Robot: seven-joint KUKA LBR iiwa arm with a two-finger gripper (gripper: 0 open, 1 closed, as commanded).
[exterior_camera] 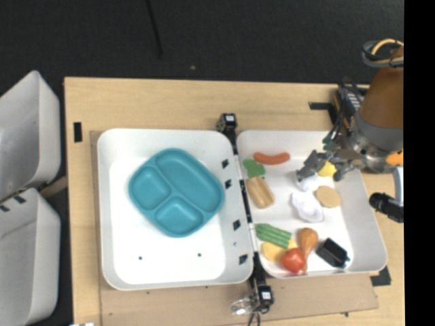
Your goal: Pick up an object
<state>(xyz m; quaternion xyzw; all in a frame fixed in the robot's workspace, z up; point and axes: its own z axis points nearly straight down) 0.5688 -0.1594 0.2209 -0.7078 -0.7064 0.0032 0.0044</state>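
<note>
The gripper [319, 170] sits low in the right bin [360, 250], fingers apart around a yellow toy [327, 170], above the white object [307, 207].

Two bins sit side by side on the bench [81, 107]; the left bin [115, 263] holds a divided plate [177, 191] near its middle; the right bin [363, 250] holds the rest; a sausage [272, 158] lies at its far side, a bread roll [259, 193] below it near the divider, a crumpled piece [308, 207] toward the middle, a round biscuit [328, 196] just right of that; beans [274, 234], a tomato [293, 261], a drumstick [307, 238] and a block [332, 252] cluster along the near edge; the gripper [319, 167] hangs over the far right part.
</note>
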